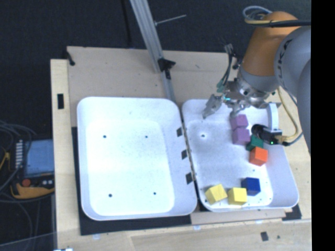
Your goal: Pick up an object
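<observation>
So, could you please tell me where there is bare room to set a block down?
The left bin is bare. In the right bin, the floor is free left of the purple blocks; the right side and near edge by the yellow blocks are crowded.

1. A pale wooden tabletop (120,72) fills the middle of the scene, lit evenly from above.
2. Dark carpeted floor (52,14) surrounds it at the top and left.
3. A grey metal pole (149,33) slants across the back edge of the tabletop.
4. On the floor at the left lie black cables (13,135) beside a handheld controller with a blue screen (39,158).
</observation>
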You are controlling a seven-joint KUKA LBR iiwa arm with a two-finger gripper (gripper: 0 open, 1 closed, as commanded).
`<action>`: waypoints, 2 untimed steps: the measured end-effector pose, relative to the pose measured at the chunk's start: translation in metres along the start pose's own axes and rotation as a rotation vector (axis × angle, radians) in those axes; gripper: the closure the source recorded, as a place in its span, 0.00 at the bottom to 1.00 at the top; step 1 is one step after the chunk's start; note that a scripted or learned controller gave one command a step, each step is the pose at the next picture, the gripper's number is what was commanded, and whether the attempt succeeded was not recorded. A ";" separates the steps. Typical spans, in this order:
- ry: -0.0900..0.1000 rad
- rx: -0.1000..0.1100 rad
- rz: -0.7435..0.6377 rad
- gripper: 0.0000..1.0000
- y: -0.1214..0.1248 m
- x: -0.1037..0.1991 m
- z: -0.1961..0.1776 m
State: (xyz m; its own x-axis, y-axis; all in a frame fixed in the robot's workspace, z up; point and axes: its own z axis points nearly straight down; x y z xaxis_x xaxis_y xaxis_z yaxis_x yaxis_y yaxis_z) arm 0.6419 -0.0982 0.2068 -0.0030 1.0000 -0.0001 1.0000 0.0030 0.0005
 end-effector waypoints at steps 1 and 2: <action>0.000 0.000 0.000 0.00 0.000 0.000 0.000; -0.001 0.004 0.001 0.00 0.004 0.000 0.043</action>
State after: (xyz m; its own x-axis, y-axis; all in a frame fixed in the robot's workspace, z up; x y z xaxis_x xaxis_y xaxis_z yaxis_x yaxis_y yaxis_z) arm 0.6463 -0.0984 0.1636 -0.0016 1.0000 -0.0012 1.0000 0.0016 -0.0036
